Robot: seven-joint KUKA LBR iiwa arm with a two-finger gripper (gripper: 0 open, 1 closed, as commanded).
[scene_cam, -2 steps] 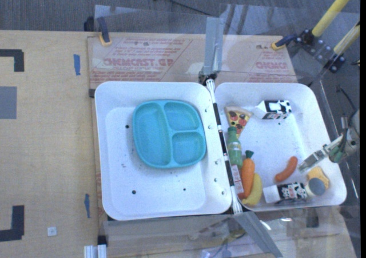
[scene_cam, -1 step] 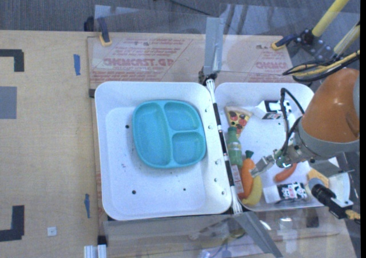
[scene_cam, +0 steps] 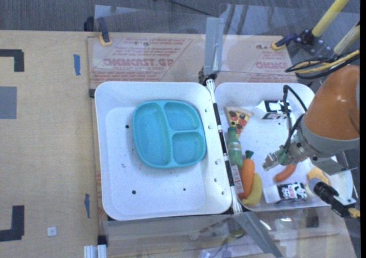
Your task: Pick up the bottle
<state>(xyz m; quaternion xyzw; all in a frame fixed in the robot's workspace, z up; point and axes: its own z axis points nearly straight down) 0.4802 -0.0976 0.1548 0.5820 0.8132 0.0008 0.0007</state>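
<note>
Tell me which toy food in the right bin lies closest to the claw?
The red sausage, just beside the claw; the carrot, banana and pizza slice lie farther left.

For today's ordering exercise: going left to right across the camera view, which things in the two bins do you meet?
Blue plate → green bottle → carrot → gripper → milk carton.

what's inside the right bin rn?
In the right bin: green bottle by the left wall, pizza slice, carrot, banana, red sausage-like piece, small carton. The arm covers the bin's right part.
</note>
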